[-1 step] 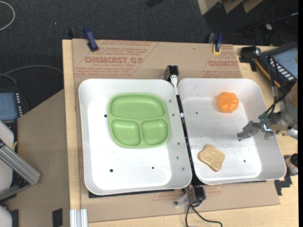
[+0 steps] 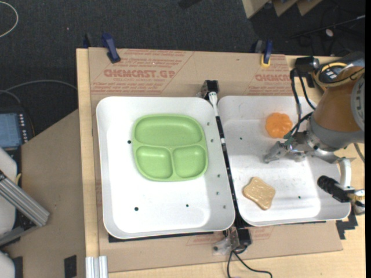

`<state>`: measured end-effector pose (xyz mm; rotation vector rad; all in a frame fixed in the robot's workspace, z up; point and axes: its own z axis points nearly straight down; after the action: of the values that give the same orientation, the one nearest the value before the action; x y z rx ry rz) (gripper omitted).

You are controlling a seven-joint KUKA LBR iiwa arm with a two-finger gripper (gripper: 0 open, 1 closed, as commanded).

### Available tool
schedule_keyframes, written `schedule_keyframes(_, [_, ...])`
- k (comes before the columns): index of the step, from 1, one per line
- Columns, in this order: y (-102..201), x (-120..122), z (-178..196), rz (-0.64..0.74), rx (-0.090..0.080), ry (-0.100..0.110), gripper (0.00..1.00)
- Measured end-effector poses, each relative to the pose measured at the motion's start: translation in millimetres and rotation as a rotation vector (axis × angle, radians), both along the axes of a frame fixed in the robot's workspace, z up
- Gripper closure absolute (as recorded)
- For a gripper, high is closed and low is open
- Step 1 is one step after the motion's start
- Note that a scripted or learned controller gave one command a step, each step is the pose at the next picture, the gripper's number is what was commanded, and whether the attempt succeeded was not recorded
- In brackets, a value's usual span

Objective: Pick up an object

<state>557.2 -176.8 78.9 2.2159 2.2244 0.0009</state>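
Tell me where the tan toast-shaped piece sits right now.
The tan toast-shaped piece lies in the right white bin, toward its near-left part, below the round orange object and the pincer.

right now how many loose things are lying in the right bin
2: an orange lump near the far wall by the arm, and a tan toast-shaped piece nearer the front. The arm may hide more.
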Motion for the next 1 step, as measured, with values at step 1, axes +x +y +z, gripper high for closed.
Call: schedule_keyframes(1, [-41.1, 70.9, 6.5, 0.000, 0.009, 0.002, 0.00])
